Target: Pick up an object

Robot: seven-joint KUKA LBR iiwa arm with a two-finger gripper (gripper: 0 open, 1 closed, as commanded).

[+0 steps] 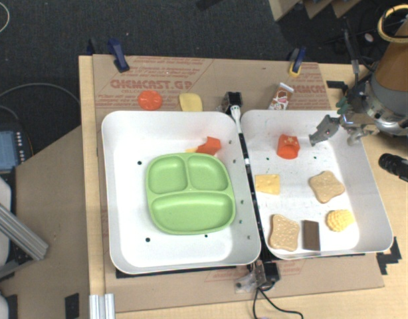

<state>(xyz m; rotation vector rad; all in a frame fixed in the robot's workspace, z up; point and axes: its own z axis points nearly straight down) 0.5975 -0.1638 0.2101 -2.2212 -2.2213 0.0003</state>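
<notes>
The claw is held above the right bin's far edge, its fingers spread and nothing between them. Just to its left, a red cup is seen; toast slices are scattered nearer.

Most of the left bin is blocked by the green tray, leaving open floor only along its edges. The right bin has bare floor mid-way, between the red cup, cheese square and toast; its near edge is crowded.
</notes>
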